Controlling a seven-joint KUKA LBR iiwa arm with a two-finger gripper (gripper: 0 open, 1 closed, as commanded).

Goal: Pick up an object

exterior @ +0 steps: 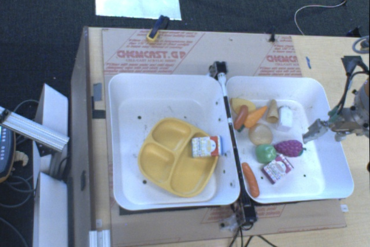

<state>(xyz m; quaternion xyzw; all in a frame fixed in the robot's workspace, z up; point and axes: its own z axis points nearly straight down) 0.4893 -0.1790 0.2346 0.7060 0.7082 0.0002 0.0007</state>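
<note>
The right bin [332,173] holds several toy foods. Among them are a purple grape bunch [289,148], a green apple [266,153], a beige round piece [261,135] and a red-and-white carton [277,170]. An orange carrot [250,179] lies by the bin's left wall. Near the far side lie a cone [272,111], a white block [285,117], another carrot [256,117], a red sausage [240,118] and a yellow piece [243,105]. My gripper [317,130] hangs over the right part of this bin, just right of the grapes, and nothing shows in it.
The left bin [133,101] holds a yellow divided plate [173,159] with a small carton [206,146] resting on its right edge. A black-and-white rod [222,81] lies along the seam between the bins. Cables trail at the bench's far right.
</note>
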